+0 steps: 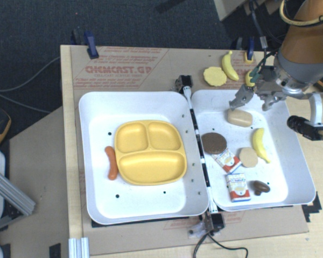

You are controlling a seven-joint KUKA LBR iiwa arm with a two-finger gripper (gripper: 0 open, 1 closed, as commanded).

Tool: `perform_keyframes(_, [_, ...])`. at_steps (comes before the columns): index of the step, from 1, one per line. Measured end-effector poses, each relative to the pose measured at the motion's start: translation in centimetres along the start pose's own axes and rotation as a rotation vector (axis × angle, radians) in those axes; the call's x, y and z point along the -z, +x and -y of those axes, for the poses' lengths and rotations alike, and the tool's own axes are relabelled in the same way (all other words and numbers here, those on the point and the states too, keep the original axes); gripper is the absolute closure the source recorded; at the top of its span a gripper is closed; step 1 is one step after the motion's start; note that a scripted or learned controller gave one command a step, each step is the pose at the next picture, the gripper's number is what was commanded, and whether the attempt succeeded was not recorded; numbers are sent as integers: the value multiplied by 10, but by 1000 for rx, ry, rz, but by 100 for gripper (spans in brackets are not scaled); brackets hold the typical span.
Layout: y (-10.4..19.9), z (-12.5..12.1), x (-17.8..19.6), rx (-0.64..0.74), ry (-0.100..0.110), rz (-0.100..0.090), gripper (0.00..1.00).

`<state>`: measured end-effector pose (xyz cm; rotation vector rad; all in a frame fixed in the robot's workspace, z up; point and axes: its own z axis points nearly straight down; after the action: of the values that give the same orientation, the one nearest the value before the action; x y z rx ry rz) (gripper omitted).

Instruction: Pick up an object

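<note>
Gripper (pixel 257 97) hovers with fingers spread, nothing between them. The likeliest target, a beige bread-like piece (pixel 240 117), lies just below the fingertips in the right bin (pixel 299 168).

Risk: a smooth rounded piece may squirt out of the closing fingers, or one finger lands on top of it (the toy banana (pixel 260 144) lies near).

Surface: cardboard-topped bench (pixel 124 69) on dark carpet (pixel 37 15).

Yellow plate (pixel 149 152); orange sausage (pixel 112 162); white bins (pixel 91 112).
</note>
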<state>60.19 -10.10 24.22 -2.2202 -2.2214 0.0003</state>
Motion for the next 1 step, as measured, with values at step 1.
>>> perform_keyframes(1, [-103,-14,-71,-9,4,4,0])
